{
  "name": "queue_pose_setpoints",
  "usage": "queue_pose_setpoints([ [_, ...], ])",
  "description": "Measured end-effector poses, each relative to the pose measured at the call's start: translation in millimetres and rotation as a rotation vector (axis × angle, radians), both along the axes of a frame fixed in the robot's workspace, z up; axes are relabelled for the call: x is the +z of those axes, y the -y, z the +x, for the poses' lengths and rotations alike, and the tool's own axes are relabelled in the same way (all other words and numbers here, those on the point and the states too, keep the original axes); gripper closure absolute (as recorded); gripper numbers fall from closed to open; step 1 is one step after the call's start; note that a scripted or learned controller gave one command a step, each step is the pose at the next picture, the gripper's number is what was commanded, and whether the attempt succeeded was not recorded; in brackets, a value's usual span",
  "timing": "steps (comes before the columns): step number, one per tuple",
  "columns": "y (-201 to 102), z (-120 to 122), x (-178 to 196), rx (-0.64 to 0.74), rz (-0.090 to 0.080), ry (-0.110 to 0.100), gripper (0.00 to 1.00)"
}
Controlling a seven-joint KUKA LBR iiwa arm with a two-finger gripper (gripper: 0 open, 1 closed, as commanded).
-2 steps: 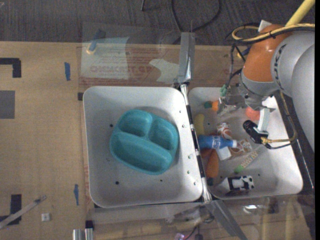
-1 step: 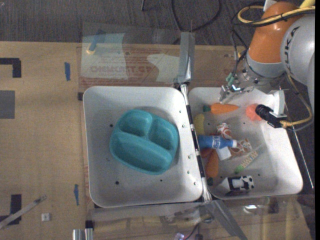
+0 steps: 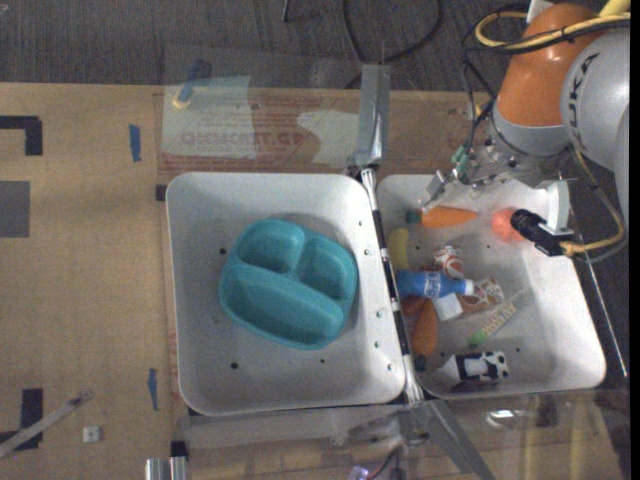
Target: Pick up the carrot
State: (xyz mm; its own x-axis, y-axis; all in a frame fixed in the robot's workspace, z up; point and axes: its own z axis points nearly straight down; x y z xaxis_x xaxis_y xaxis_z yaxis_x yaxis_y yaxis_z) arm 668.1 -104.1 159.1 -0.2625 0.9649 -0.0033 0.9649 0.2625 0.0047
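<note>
The carrot (image 3: 449,216) lies on its side near the far edge of the right bin (image 3: 580,353), pointing across it. The hand (image 3: 447,185) hangs just above the carrot's left end (how wide it stands, and whether it grips anything, I cannot tell). Nearer the camera in that bin sit a blue-labelled bottle (image 3: 432,285), an orange piece (image 3: 425,330) beside the bin's left wall and a small black-and-white cow toy (image 3: 483,366). The left bin (image 3: 200,368) on the tabletop (image 3: 80,298) holds a teal divided plate (image 3: 289,281)
</note>
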Motion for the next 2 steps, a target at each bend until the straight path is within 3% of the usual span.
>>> queue_pose_setpoints([
  [1,-3.7,-22.5,-63.9,-0.033,0.001,-0.001,0.00],
  [2,-2.2,-21.5,-53.0,-0.036,0.001,0.005,1.00],
])
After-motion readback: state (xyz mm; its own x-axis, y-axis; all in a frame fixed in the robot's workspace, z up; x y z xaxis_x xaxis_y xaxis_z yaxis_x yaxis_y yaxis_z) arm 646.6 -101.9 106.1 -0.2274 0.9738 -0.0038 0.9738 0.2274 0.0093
